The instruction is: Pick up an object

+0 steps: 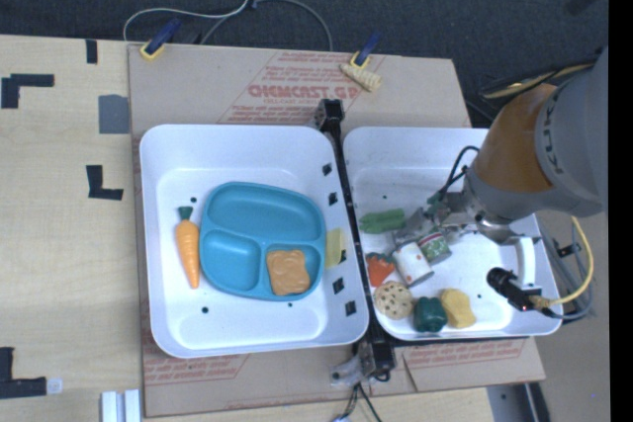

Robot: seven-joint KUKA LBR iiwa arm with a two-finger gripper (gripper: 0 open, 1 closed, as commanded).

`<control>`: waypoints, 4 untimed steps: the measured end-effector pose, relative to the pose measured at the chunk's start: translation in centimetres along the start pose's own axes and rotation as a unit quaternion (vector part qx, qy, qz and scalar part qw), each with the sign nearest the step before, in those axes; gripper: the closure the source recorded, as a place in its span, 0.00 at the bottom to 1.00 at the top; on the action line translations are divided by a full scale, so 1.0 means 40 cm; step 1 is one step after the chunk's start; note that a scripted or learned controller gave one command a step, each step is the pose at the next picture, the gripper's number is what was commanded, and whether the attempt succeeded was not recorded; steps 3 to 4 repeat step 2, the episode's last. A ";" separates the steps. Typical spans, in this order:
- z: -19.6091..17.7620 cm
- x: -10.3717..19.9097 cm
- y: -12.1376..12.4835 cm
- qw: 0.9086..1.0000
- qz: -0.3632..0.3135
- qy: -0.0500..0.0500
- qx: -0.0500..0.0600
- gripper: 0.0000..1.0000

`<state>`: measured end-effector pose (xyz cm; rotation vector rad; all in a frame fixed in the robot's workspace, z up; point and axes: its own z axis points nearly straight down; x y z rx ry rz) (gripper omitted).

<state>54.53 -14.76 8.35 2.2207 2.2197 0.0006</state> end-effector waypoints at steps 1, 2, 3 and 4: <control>-0.035 -0.001 0.004 1.000 -0.001 -0.001 -0.002 1.00; -0.267 0.247 0.163 1.000 -0.006 0.001 -0.005 1.00; -0.267 0.247 0.163 1.000 -0.006 0.001 -0.005 1.00; -0.267 0.247 0.163 1.000 -0.006 0.001 -0.005 1.00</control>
